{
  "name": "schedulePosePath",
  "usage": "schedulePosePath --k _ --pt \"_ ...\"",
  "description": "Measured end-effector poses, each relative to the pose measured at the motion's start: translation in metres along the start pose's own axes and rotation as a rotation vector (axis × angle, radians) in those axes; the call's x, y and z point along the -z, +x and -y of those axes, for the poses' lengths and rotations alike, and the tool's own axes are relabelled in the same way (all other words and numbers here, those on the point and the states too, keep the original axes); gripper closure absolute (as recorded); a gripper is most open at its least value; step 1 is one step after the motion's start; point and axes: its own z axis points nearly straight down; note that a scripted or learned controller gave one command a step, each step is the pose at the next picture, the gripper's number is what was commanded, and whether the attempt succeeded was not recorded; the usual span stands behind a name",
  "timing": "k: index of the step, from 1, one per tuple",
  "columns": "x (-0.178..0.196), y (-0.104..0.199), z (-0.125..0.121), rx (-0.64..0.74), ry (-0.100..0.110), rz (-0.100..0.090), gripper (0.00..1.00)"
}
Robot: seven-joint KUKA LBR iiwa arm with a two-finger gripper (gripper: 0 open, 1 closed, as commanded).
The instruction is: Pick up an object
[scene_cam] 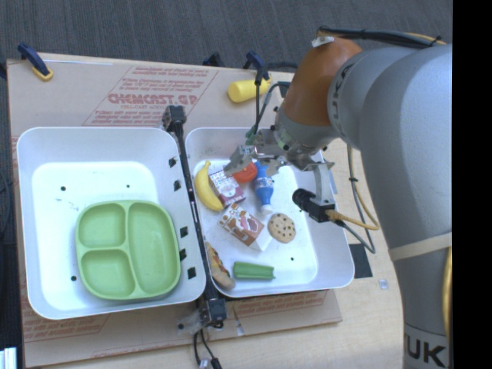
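The right bin [332,258] holds several small items: a banana [205,188], a red piece [244,173], a blue bottle [264,191], two snack packets [226,184] [241,226], a cookie [282,227], a green stick [253,270] and a bread roll [218,266]. My gripper [247,157] hangs low over the far middle of this bin, right above the red piece and the upper packet. The wrist and its orange band hide the bin's far right corner.
The left bin [38,160] carries a light green divided plate [127,248]. A yellow object [246,90] lies on the cardboard behind the right bin. Blue clamps [34,60] [256,64] grip the board's far edge. Black clips sit along the wall between the bins.
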Motion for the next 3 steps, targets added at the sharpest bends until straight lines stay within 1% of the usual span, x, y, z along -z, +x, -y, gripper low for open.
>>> schedulePosePath --k 1,2,3 --pt "-0.056 -0.01 0.069 0.0 -0.005 -0.001 0.0" --pt "-0.046 -0.009 0.068 0.006 -0.005 -0.001 1.0" --pt "0.074 -0.009 0.121 -0.003 -0.007 0.0 1.0"
